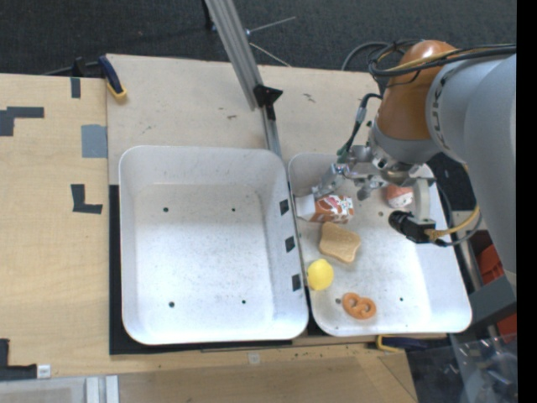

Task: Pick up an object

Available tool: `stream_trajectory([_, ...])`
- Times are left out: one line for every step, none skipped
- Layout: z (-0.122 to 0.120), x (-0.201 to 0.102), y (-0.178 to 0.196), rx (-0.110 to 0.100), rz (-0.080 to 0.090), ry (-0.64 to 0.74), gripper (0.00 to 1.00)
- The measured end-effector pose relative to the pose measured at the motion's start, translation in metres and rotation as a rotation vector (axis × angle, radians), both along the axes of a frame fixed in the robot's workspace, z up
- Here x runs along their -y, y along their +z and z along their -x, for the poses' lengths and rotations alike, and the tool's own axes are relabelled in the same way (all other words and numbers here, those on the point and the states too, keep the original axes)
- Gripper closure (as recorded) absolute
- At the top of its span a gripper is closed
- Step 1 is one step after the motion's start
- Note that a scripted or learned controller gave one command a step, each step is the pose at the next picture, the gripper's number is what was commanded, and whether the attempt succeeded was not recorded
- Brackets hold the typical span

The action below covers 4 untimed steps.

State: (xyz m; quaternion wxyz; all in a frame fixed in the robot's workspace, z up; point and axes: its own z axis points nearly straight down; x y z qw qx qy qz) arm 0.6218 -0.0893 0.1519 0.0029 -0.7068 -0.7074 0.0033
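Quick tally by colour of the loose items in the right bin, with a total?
Yellow: 1, the lemon
Tan: 1, the bread slice
Orange: 1, the pretzel
Red and white: 2, the packet and a partly hidden item under the arm
Total: 5

White bins (201, 326) hold a yellow lemon (320, 274), tan bread (339, 244), orange pretzel (359, 306).
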Motion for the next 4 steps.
stream_trajectory([0.001, 0.0, -0.04, 0.01, -0.001, 0.0, 0.0])
stream_trajectory([-0.001, 0.009, -0.023, 0.022, 0.019, -0.004, 1.0])
stream_trajectory([-0.011, 0.007, 0.035, 0.015, 0.003, -0.001, 1.0])
stream_trajectory([-0.022, 0.007, 0.084, 0.014, 0.0, 0.001, 1.0])
